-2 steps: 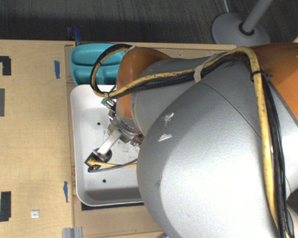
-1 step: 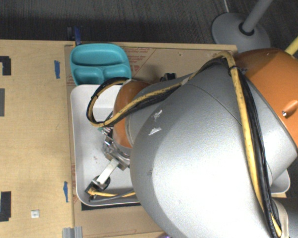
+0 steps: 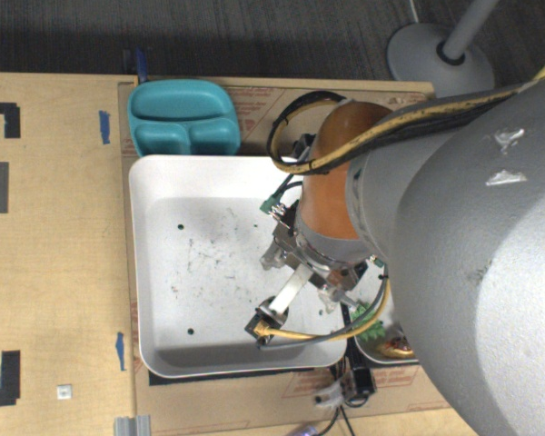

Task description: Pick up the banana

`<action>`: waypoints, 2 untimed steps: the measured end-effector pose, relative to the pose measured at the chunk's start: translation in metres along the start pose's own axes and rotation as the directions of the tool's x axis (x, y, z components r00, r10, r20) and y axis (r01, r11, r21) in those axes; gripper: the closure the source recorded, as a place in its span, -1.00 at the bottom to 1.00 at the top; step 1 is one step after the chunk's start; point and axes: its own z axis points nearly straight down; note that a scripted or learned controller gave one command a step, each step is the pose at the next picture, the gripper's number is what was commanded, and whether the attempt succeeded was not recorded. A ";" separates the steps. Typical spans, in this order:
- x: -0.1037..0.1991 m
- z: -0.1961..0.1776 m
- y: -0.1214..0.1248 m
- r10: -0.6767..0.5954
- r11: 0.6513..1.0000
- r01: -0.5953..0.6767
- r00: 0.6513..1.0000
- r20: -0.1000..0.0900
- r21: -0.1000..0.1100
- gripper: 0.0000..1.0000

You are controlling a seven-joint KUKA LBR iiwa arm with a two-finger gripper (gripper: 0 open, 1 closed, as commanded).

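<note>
My gripper (image 3: 302, 263) hangs under the orange band of the wrist, low over the right part of the left white bin (image 3: 154, 243). The grey arm and wrist cover it from above, so I cannot make out what, if anything, lies beneath it. The bare floor of this bin to the gripper's left has only scuff marks on it.
A teal divided container (image 3: 183, 118) stands just behind the left bin. The arm hides most of the right bin (image 3: 374, 356); at its near-left corner a green thing (image 3: 374, 331) and a reddish-brown thing (image 3: 399, 344) peek out. Bare wooden bench lies to the left.
</note>
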 end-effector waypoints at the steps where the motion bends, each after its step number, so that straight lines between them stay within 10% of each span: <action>1: 0.029 0.113 -0.027 -0.067 0.998 0.067 0.998 -0.003 0.001 -1.00; 2: 0.061 0.113 -0.055 0.199 0.980 -0.199 0.980 -0.004 -0.004 -1.00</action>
